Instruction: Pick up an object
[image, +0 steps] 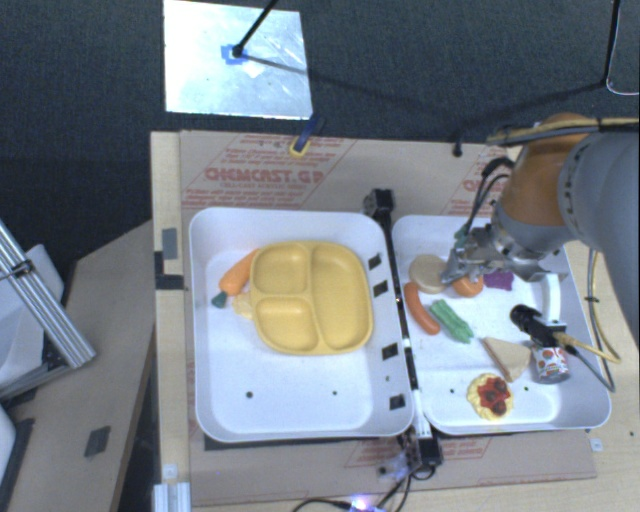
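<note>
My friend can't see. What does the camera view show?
A grey robot arm reaches into the right bin, its gripper low over toy foods: an orange piece, a hot dog, a green piece and a small pizza. The left bin holds a yellow divided plate and a toy carrot.

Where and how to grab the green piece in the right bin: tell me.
Grip the green piece across its narrow width at mid-length, coming straight down. It lies flat and slanted, so turn the fingers square to its long axis. The sausage lies close on its left, so one finger must slip between them; the right side looks clearer.
</note>
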